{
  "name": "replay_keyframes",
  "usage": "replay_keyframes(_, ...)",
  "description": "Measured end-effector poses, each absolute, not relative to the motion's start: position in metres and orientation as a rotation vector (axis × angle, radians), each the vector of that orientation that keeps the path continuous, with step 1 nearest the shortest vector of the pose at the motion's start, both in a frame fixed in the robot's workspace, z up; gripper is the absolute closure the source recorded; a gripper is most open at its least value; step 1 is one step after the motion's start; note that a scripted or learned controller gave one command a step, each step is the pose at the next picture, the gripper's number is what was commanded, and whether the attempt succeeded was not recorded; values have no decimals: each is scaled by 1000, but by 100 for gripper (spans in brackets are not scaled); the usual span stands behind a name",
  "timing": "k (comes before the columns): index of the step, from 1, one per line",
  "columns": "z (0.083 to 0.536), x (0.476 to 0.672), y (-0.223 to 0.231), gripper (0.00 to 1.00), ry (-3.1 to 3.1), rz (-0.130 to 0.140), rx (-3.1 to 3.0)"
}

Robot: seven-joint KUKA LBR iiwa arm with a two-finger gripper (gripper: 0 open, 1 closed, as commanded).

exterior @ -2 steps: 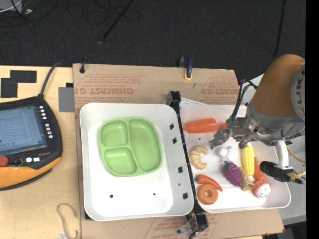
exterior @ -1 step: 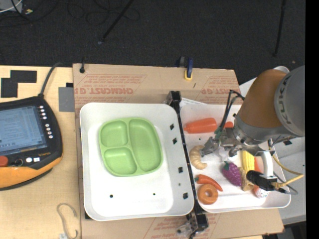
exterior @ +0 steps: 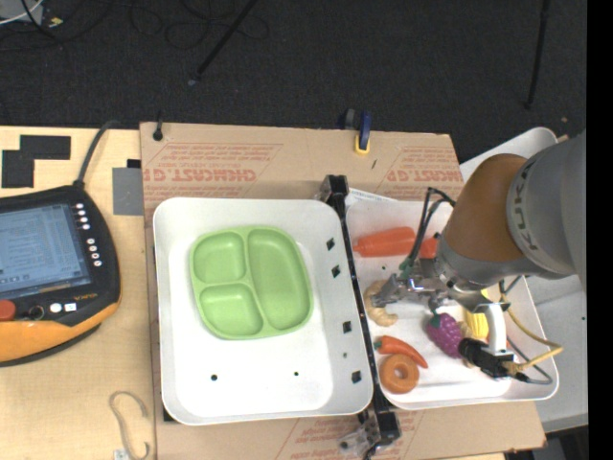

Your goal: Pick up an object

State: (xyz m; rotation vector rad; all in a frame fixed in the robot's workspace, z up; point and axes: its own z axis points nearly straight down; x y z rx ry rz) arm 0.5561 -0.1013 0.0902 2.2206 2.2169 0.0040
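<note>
Nearest the lens, an orange ring (exterior: 399, 376) lies in the right bin (exterior: 536, 391), beside a purple toy (exterior: 443, 333). Gripper (exterior: 407, 286) hangs low over a beige piece (exterior: 380, 308); its state cannot be told. Crowding (items nearly touching) could cause a glancing miss.

green divided plate (exterior: 252, 282) in a white bin (exterior: 182, 353), orange carrot (exterior: 385, 242), purple grapes (exterior: 444, 333) (plain colours).

Dark floor (exterior: 287, 46) with loose cables (exterior: 211, 27) lies beyond the bench's far edge. A cardboard sheet (exterior: 287, 161) covers the wooden bench (exterior: 57, 151); a pendant (exterior: 48, 266) rests at its left edge.
</note>
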Motion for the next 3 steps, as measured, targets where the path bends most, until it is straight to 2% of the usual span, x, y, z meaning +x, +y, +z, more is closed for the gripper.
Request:
replay_keyframes(1, 102, 556, -104, 100, 2209, 4, 2229)
replay_keyframes(2, 154, 549, -97, 100, 2221, 2, 2221)
replay_keyframes(3, 201, 556, -104, 100, 2218, 2, 2223)
